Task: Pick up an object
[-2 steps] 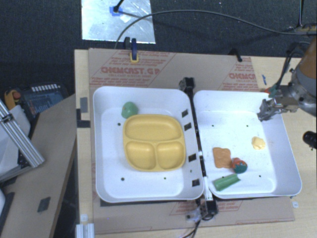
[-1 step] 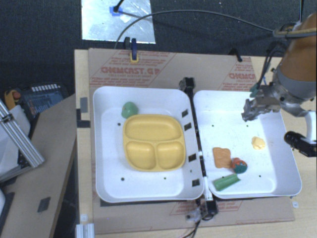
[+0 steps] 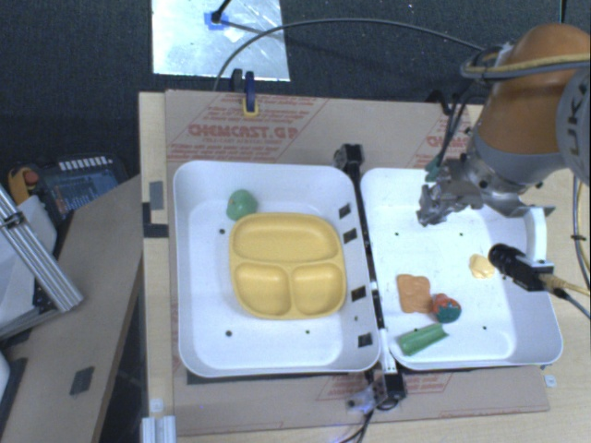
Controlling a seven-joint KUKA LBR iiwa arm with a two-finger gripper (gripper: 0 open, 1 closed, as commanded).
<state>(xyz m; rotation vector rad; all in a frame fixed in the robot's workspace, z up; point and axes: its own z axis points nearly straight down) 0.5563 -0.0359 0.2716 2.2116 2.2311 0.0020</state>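
End effector (image 3: 432, 209) hangs over the upper part of the right bin (image 3: 536, 335), nothing visible in it; can't tell whether it's released or clenched. Arm (image 3: 531, 90) comes in from the right, bent down over that bin's far corner, wrist pointing down-left. Right bin holds an orange flat piece (image 3: 414, 293), a red-and-teal toy (image 3: 445, 307), a green stick (image 3: 422, 339) and a yellow piece (image 3: 481, 266), all well apart from the end effector; left bin (image 3: 199, 340) holds a yellow divided tray (image 3: 286, 264) with a green ball (image 3: 242, 203) just beside its top-left corner.
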